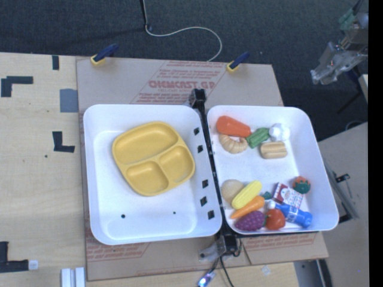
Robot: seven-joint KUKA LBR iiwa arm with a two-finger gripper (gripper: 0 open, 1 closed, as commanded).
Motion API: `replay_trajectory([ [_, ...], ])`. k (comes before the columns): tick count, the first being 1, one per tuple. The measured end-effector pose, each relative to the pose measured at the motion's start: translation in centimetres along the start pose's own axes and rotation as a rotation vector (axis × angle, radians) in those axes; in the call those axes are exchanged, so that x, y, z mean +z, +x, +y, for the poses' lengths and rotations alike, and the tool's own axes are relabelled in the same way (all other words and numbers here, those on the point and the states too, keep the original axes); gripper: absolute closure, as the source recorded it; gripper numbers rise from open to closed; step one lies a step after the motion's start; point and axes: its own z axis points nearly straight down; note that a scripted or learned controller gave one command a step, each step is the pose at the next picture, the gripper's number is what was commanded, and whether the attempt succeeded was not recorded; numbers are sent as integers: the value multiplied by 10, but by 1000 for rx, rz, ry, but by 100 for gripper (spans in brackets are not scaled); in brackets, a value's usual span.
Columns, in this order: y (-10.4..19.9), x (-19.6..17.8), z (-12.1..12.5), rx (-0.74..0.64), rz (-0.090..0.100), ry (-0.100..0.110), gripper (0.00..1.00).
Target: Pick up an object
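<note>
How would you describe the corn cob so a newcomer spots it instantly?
Start at the right bin, the one full of toy food beside the bin holding the yellow divided plate. Look in its near-left cluster, close to the centre divider. The corn cob is the bright yellow, bumpy oblong lying diagonally, between a pale beige potato-like piece and an orange carrot.

Both bins: left bin (99,160) and right bin (311,136) look like smooth white plastic, slight sheen. Yellow divided plate (154,158): moulded plastic, satin. Toy foods, e.g. corn cob (246,194) and carrot (233,126): glossy plastic. Cardboard sheet (173,82) under the bins: matt brown, printed red. Bench (36,178): pale wood-grain, matt. Floor (72,17): dark, rough-looking carpet.
</note>
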Motion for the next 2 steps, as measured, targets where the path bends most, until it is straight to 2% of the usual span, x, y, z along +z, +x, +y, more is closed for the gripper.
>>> replay_trajectory([
  [1, 46, 61, -42, -3, 4, 10, 100],
  [2, 169, 68, -80, -14, 5, 6, 100],
])
